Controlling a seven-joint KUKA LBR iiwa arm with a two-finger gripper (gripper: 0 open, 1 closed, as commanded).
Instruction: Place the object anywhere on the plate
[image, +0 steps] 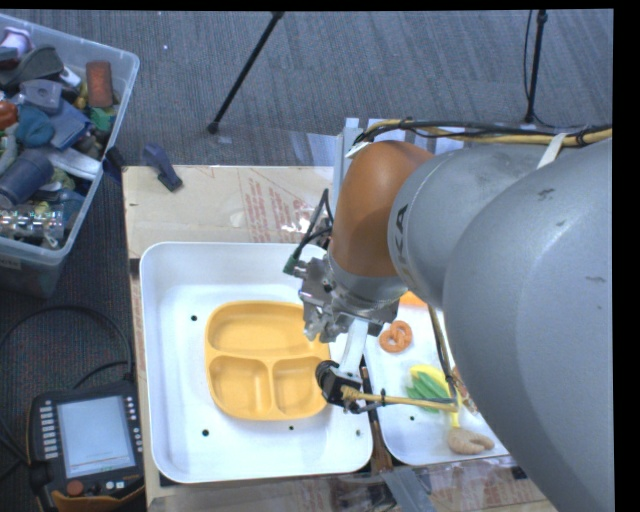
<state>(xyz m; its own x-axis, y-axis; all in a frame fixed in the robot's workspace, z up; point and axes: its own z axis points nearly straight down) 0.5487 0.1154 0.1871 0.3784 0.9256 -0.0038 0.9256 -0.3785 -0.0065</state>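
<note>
Yellow plate (255, 358), three compartments, lies flat in the left bin (165, 300), closer to that bin's right wall than to its left. My claw (328, 326) hangs at the plate's right rim, over its far right corner. My grey arm (520, 280) and its orange band (370, 210) cover the claw from above, so I cannot tell whether it is released or clenched, or whether it carries anything. Which item is the object: cannot tell. Three candidates noted, all in the right bin (400, 445) and apart from the plate. Orange ring (395, 337): near the bin's left wall, just beside my wrist. Green and yellow piece (430, 382): about mid-bin, partly under my arm. Tan piece (468, 440): near the bin's front edge. A small dark blue item (162, 166) sits at the bench's far left corner. Off the bench, beyond its far left corner, stands a clear tub (60, 90) of mixed odds and ends. By the bench's front left corner lies a handheld control screen (90, 438).
</note>
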